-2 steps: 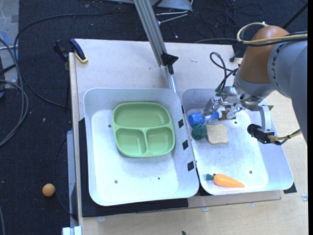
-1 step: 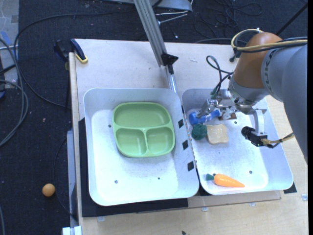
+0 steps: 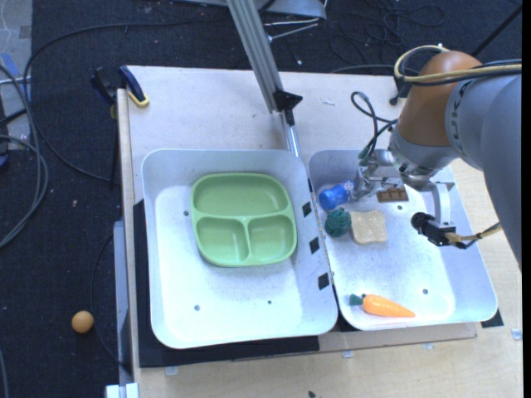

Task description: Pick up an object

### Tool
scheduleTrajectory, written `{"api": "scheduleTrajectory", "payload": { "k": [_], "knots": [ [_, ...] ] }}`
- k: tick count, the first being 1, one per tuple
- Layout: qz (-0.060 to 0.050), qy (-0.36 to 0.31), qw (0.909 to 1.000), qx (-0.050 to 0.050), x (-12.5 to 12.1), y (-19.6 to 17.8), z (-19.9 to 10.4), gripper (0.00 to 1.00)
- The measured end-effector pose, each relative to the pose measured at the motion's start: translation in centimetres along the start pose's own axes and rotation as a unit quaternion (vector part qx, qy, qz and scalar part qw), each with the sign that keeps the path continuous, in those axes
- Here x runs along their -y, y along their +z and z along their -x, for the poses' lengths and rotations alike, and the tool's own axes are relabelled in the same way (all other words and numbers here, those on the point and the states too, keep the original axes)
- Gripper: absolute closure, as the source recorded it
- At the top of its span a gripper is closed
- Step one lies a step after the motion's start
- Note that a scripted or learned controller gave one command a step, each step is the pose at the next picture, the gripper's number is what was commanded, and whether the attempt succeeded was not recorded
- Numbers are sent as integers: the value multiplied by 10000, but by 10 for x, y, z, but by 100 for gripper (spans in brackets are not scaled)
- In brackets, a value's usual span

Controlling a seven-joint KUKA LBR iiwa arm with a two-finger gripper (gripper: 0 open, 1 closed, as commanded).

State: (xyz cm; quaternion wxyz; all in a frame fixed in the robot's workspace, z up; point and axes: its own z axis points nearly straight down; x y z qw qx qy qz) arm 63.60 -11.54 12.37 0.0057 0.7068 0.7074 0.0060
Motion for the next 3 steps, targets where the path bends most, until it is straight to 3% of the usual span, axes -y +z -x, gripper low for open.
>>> {"api": "scheduleTrajectory", "payload": {
  "k": [2, 3],
  "knots": [
    [-55, -3, 10000, 8, -11, -82, 7, 100],
    [-72, -31, 10000, -5, -7, -97, -45, 100]
  ]
}}
